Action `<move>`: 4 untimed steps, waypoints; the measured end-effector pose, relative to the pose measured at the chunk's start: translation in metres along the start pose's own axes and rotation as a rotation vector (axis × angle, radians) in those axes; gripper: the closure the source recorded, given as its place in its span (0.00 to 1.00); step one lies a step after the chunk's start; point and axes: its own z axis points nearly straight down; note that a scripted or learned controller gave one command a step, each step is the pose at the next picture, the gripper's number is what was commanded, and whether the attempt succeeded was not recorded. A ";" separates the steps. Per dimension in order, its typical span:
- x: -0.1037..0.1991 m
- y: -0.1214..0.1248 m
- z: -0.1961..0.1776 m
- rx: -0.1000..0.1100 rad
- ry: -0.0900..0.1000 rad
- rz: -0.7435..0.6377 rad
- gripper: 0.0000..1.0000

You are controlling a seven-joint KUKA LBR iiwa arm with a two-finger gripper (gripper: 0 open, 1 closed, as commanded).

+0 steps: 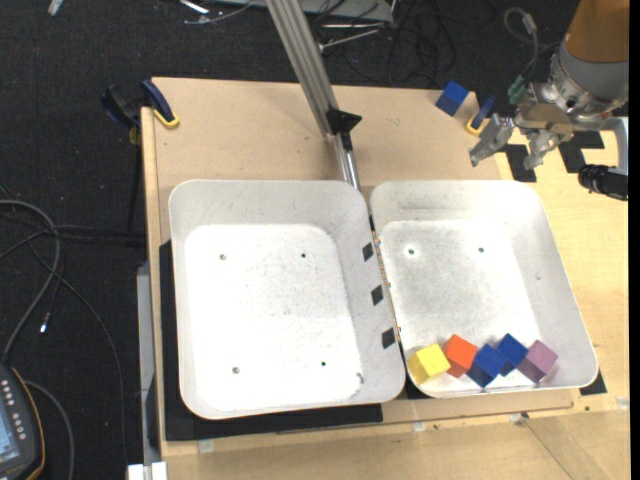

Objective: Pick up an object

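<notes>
Fingers point(493, 146): spread apart, two grey prongs pointing down-left, nothing between them. Gripper point(512, 142) hangs over the bare desk point(250, 118) beyond the far rim of the right bin point(470, 268), near its far right corner, apart from the bin floor. Above it the grey wrist and orange band of the arm point(598, 18) enter from the upper right.

Candidate objects: five small blocks clustered in the right bin's near corner, touching or nearly touching one another – yellow block point(431, 361), orange block point(460, 352), two blue blocks point(498, 356), purple block point(540, 359). All rest on the bin floor against the near wall, well apart from the gripper. One more blue cube point(453, 97) sits on the desk outside the bins, just left of the gripper; closer, but it is not clear that it counts as a target.

Left bin point(270, 298): speckled floor, no blocks seen.

Progress, as judged: nothing grasped, nothing lifted. Remaining: travel across the right bin to the cluster, descend, close on one block, raise it. Tight packing may make a clean single pick awkward
</notes>
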 end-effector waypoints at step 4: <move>0.048 -0.185 0.192 -0.005 0.001 0.005 0.00</move>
